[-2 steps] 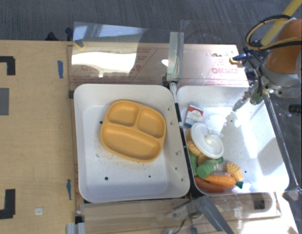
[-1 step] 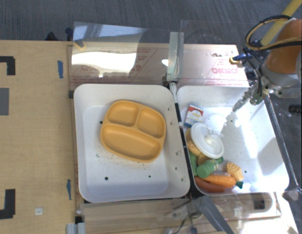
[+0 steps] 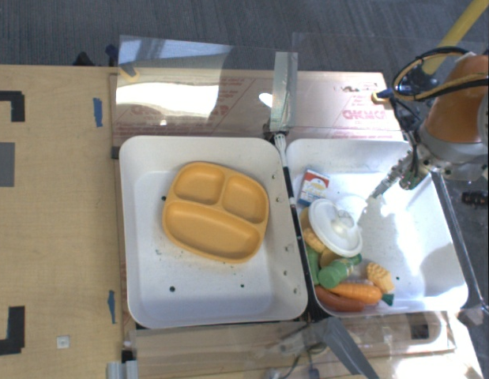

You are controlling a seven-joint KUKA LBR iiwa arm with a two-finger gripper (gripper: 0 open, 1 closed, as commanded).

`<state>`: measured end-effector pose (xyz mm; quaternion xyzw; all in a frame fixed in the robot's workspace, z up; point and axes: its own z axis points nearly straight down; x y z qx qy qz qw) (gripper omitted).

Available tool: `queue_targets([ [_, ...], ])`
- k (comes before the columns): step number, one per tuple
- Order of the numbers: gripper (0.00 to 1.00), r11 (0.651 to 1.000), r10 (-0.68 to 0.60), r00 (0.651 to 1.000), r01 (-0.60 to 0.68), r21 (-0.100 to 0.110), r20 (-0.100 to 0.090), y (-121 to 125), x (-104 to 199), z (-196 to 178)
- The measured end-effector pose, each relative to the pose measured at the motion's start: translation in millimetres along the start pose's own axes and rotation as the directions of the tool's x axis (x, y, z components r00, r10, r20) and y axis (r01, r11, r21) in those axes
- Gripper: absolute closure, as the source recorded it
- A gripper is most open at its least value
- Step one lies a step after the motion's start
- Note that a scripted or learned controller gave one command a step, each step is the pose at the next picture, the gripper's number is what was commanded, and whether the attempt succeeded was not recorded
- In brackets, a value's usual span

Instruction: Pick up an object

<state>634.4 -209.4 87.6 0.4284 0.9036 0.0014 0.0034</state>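
The right bin [image 3: 418, 247] holds a pile of toy food along its left side. On top lies a round white lid [image 3: 336, 226]. Behind it is a small red, white and blue carton [image 3: 313, 186]. Toward the front are a green toy [image 3: 332, 275], an orange carrot [image 3: 356, 292] and a yellow corn piece [image 3: 378, 275]. My gripper [image 3: 377, 195] hangs over the right bin, slanting down to the left. Its tip is just right of the white lid, and nothing is seen held in it.
The left bin [image 3: 141, 212] carries a yellow-orange divided plate [image 3: 216, 210]. A clear plastic sheet [image 3: 181, 85] stands behind the bins. The arm's orange band and cables [image 3: 453, 93] sit above the right bin's back right corner. Bare white floor fills the right bin's right half.
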Motion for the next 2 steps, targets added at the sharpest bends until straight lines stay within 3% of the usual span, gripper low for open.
queue_targets([
  [1,1.0,1.0,0.0,1.0,0.0,-0.006,0.005,1.9,-1.3,-12.5],
  [2,0.0,1.0,0.0,1.0,0.0,-0.005,0.004,1.6,-1.0,-11.6],
])
